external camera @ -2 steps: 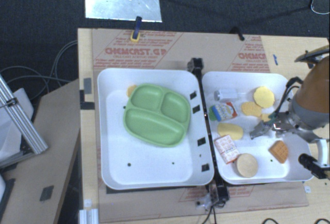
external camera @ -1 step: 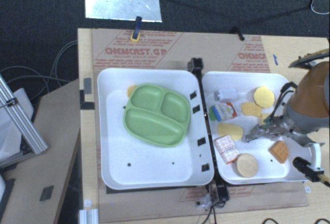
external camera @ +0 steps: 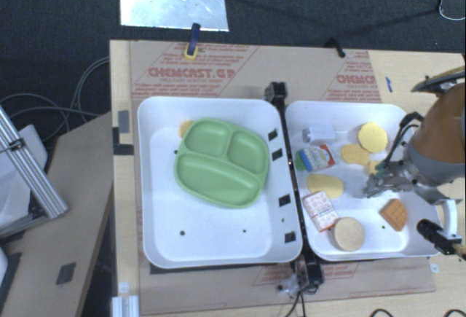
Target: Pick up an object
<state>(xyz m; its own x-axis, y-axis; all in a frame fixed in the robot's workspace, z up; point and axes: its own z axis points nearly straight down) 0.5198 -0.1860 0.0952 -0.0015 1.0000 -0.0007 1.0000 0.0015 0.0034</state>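
A: On the tabletop (external camera: 218,64), two shallow white bins sit side by side, their inner walls nearly touching. The left bin (external camera: 156,184) holds a green divided plate (external camera: 222,161) in its upper half, with a small yellow piece (external camera: 186,127) peeking out from under the plate's top left edge. Below the plate the bin floor is bare and open.

B: And the right bin?

A: The right bin (external camera: 342,108) is crowded. Along its left side, top to bottom: a small clear-and-grey packet (external camera: 319,134), a colourful snack packet (external camera: 315,157), a pale yellow oval piece (external camera: 325,184), and a red-and-white packet (external camera: 319,210). Near the bottom edge lies a round tan cookie (external camera: 349,233). Toward the top right are a round yellow disc (external camera: 373,137) and a yellow wedge (external camera: 355,154) just beside it. A square brown cracker (external camera: 394,214) lies lower right.

B: Where is the arm?

A: It reaches in from the right, over the right bin's right wall. The end effector (external camera: 380,183) hangs low in the middle of that bin, between the yellow wedge above and the cracker below, with the pale oval piece to its left. I cannot tell whether it is spread or pressed together, and nothing is visibly held.

B: Any room to move?

A: A little bare floor lies left of the end effector and between the cookie and cracker. The bin's right wall is hidden by the arm.
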